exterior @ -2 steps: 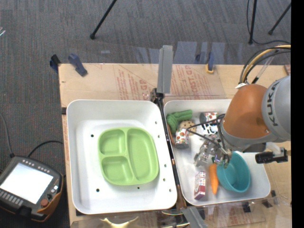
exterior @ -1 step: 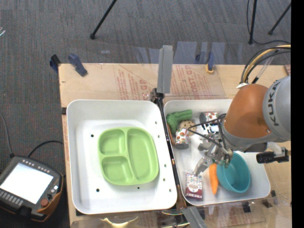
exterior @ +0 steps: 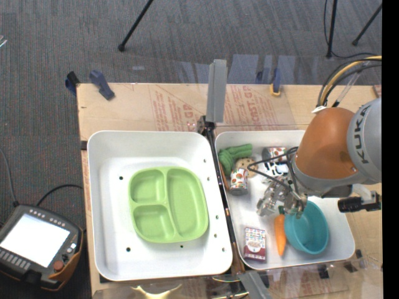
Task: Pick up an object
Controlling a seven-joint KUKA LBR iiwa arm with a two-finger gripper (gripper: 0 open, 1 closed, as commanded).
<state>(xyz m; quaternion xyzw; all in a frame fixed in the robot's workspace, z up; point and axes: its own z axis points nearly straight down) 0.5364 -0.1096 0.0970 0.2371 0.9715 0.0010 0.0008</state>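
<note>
Robot claw [exterior: 282, 203] lowered into the right bin [exterior: 341, 254], among small objects.

The claw sits just above the orange carrot [exterior: 280, 237] and beside the teal bowl [exterior: 308, 229]; whether it is apart or together cannot be told, nor whether it touches either. A green divided plate [exterior: 168, 204] lies in the left bin [exterior: 106, 167].

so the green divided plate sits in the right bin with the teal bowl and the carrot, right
Not quite. The camera view shows the green divided plate in the left bin. The teal bowl and the carrot are in the right bin.
</note>
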